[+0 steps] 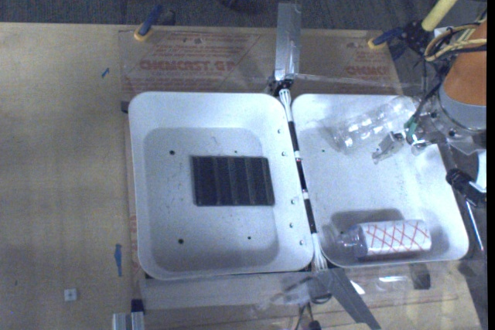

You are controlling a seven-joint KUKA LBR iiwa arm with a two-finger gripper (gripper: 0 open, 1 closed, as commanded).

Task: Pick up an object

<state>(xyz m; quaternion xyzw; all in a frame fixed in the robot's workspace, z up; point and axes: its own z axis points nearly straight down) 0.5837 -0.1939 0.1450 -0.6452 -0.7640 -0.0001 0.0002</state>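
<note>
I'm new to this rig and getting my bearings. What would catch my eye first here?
A dark ribbed panel lies in the middle of the left bin. In the right bin, a clear plastic bottle lies near the far edge beside the gripper, and a red-and-white checked container lies along the near wall.

Overhead slanted view of both bins [147, 166]

- Two shallow white bins sit side by side on the desk [62, 166]: the left bin [147, 120] and the right bin [456, 243].
- One dark ribbed rectangular block [232, 181] lies in the left bin.
- One clear plastic bottle [363, 127] lies in the right bin.
- One bottle with a red-and-white crosshatch wrap [387, 237] lies in the right bin.
- One arm [468, 89] with one tool [390, 144] reaches in.
- Two clamps hold the clear sheet at the far edge: one [148, 22] left, one [394, 36] right.
</note>
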